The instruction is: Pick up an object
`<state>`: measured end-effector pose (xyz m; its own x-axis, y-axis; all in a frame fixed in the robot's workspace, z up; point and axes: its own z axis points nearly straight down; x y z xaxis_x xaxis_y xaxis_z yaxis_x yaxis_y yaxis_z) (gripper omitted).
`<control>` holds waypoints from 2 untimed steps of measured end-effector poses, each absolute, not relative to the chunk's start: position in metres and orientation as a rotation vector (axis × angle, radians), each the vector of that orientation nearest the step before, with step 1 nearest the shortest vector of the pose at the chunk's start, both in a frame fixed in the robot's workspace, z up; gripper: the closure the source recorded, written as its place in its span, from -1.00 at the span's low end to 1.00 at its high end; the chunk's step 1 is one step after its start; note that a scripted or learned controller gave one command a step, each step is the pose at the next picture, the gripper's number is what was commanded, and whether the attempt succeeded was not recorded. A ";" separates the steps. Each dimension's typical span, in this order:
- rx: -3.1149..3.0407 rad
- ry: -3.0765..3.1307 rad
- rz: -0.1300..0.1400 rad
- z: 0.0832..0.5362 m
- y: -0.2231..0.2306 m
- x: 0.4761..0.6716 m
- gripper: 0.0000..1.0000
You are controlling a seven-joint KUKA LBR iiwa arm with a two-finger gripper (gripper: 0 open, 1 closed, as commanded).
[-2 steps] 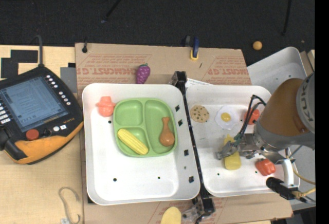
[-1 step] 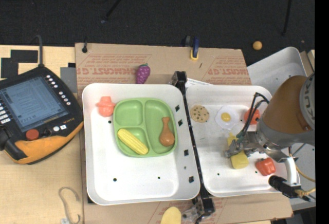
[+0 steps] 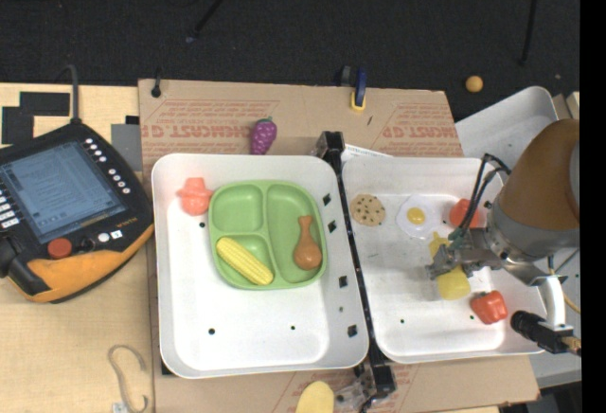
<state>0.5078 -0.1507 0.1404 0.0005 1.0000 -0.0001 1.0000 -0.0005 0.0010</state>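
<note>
From above, the arm (image 3: 540,188) comes in from three o'clock and bends down over the right bin (image 3: 398,326), its gripper (image 3: 451,261) low at the centre-right of that bin. The gripper sits directly over a yellow toy (image 3: 454,285), touching or nearly touching it — whether it is spread or closed I cannot tell, as the wrist hides it. Within the same bin, a red toy (image 3: 489,307) lies at about four o'clock from the gripper, a fried egg toy (image 3: 416,216) at eleven o'clock, a cookie toy (image 3: 367,208) farther toward ten o'clock, and another red piece (image 3: 461,211) at twelve o'clock, partly behind the cables. The left bin (image 3: 246,335) holds a green divided plate (image 3: 265,236) in its upper half, with a corn cob (image 3: 244,260) in the lower-left compartment and a drumstick (image 3: 306,243) in the right one; a pink toy (image 3: 193,196) rests just beside the plate at ten o'clock. Outside the bins, a purple grape bunch (image 3: 263,134) lies on the cardboard (image 3: 208,122) at twelve o'clock of the left bin, and a teach pendant (image 3: 62,203) sits at nine o'clock.
</note>
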 end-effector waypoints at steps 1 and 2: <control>2.221 2.218 0.002 0.197 -0.160 0.514 1.00; 2.221 2.221 0.001 0.229 -0.161 0.514 1.00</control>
<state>0.5145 -0.1608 0.2291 0.0004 1.0000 0.0001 1.0000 -0.0004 0.0010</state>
